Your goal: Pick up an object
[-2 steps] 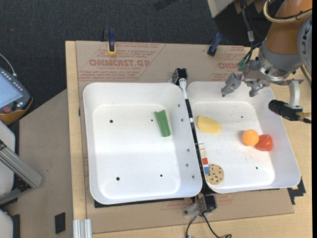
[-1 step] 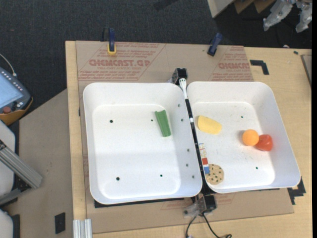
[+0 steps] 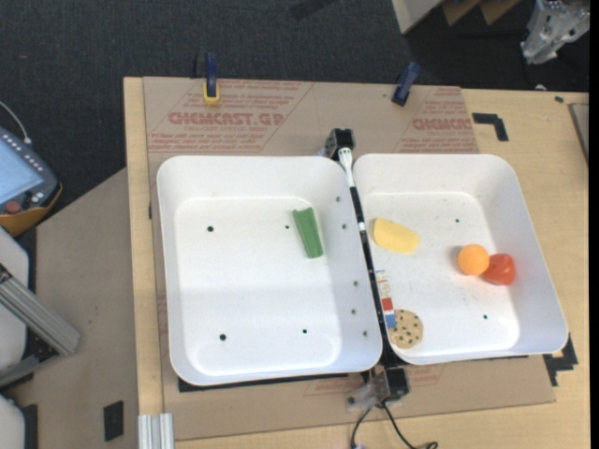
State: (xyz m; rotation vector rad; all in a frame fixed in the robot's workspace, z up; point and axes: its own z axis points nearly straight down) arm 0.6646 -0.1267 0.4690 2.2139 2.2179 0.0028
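The left bin (image 3: 187, 344) holds a green oblong block (image 3: 307, 232), lying near its upper right. In the right bin (image 3: 533, 316) a yellow rounded piece (image 3: 396, 237) rests by the left wall. An orange ball (image 3: 474, 259) touches a red object (image 3: 501, 268) toward the right side. A round speckled cookie (image 3: 406, 328) lies at the front left corner. A grey metal part that looks like my gripper (image 3: 552, 28) hangs at the top right, well beyond the bins and away from every object.
The bins stand on a brown board (image 3: 281, 110) with two clamps (image 3: 211, 78) at its far edge. A black divider strip (image 3: 356, 213) with a red and blue label (image 3: 386, 314) runs between the bins. Dark floor surrounds the bench.
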